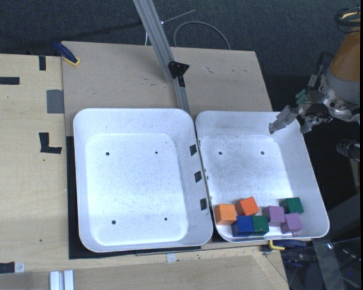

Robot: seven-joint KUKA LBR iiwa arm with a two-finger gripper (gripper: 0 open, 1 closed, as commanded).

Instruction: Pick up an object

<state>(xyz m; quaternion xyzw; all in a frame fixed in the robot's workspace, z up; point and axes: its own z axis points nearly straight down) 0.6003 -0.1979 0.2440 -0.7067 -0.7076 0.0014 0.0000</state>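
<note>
Several small blocks lie bunched along the near wall of the right bin (230, 132): two orange ones (225, 212) (248, 206), a blue one (244, 224), a green one (261, 224), two purple ones (276, 213) (293, 222) and a dark green one (292, 205). My gripper (292, 124) hangs over the bin's far right rim, well away from the blocks. It is open with nothing between its fingers. The arm's orange band (348, 56) rises at the right edge.
The left bin (85, 125) sits beside the right one, joined by dark clips (198, 176). A slanted metal rail (157, 35) with a black clamp crosses the back. A thin cable loop (199, 32) lies behind the bench, and a blue-and-yellow tool (66, 53) rests at the far left.
</note>
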